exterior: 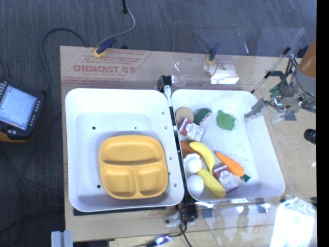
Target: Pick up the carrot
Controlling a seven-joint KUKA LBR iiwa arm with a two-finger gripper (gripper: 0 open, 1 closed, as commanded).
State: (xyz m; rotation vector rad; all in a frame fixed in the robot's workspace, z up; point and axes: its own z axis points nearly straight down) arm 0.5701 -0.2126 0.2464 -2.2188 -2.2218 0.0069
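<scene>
The small orange plastic carrot [230, 163] with a dark green stem end lies flat in the right white bin [264, 143], slanting from upper left to lower right. Its green tip points toward the bin's near right corner, beside a yellow banana [204, 155].

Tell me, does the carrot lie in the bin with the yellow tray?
No, the carrot lies in the right bin, beside the banana.

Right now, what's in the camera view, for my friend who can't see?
An orange carrot lies in the right bin among toy foods, beside a banana. The gripper hovers at that bin's far right edge. A yellow tray sits in the left bin.
</scene>
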